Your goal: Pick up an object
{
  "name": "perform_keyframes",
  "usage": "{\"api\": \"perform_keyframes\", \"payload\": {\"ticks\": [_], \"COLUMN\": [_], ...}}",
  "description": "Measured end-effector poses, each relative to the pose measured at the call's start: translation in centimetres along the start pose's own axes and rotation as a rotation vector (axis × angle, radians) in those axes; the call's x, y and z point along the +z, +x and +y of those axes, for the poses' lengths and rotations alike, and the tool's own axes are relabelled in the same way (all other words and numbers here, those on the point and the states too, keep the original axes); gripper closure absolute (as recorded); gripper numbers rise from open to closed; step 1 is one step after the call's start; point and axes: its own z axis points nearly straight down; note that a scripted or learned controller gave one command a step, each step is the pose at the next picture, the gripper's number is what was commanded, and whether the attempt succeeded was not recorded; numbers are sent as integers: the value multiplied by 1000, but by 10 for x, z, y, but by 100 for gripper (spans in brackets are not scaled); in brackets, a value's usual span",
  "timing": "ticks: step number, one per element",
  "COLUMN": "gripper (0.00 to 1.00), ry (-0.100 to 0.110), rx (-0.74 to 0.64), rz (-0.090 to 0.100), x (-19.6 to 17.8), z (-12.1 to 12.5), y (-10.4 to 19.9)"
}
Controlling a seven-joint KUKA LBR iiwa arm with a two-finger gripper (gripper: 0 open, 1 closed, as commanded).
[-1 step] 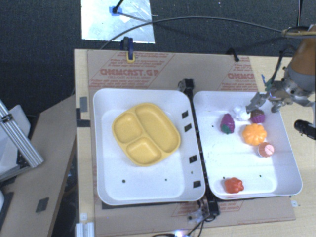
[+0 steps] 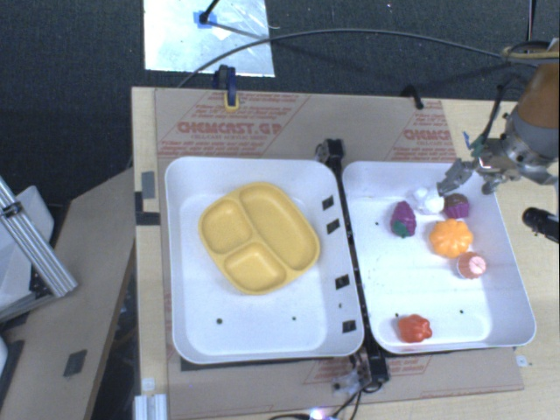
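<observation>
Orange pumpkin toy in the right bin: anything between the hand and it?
Partly. The hand hovers at the bin's far right edge; a small purple toy lies between it and the orange pumpkin toy. From above, nothing covers it.

Toys [image 2: 451, 237] crowd right bin's [image 2: 507, 322] far half; near-left floor lies open

Dark carpet floor [image 2: 70, 68] surrounds a pale wooden bench [image 2: 96, 234] bearing a silver sheet [image 2: 206, 24] behind

glossy white plastic bins [image 2: 262, 344]; smooth yellow plastic tray [image 2: 258, 236]; matt cardboard underlay [image 2: 262, 121].
</observation>
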Motion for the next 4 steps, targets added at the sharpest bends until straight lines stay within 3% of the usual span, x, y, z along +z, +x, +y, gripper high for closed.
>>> {"api": "perform_keyframes", "payload": {"ticks": [2, 3, 4], "gripper": [0, 100, 100], "ry": [2, -2, -3], "rx": [1, -1, -2], "rz": [0, -1, 0], "x": [106, 92, 42], "z": [-7, -6, -4], "y": [-2, -2, 7]}}
